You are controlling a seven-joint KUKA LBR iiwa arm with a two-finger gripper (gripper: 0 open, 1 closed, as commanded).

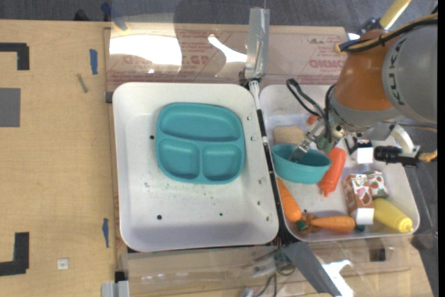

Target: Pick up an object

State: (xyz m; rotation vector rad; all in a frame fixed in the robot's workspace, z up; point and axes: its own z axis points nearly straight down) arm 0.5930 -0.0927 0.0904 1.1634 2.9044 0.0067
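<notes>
- Grey and orange arm [379, 80] comes in from the right and covers the upper right part of the right bin [410, 195], so whatever lies beneath it is hidden.
- Its gripper [311, 148] sits low over the teal bowl [300, 165]; the tips are small and dark against the bowl's inside, and whether they are apart or together cannot be told, nor whether they touch the rim.
- Black cables [306, 102] loop from the wrist over the bin's far corner.
- A tan piece [288, 135] just behind the bowl is partly covered by the gripper and is hard to name.
- The teal bowl rests in the right bin against its left wall, tilted a little.
- Also in that bin: an orange carrot-like piece [332, 170] upright just right of the bowl, another carrot [289, 201] along the left wall below it, a third carrot [332, 223] lying near the front edge, a small carton printed with red fruit [364, 193], and a yellow bottle [391, 216] with a white cap beside it.
- The left bin [132, 170] holds a teal divided plate [200, 142] with three compartments, lying flat near the middle; dark specks dot the white floor around it.
- A clear plastic sheet [181, 49] behind the bins glares white, blurring the print under it.
</notes>
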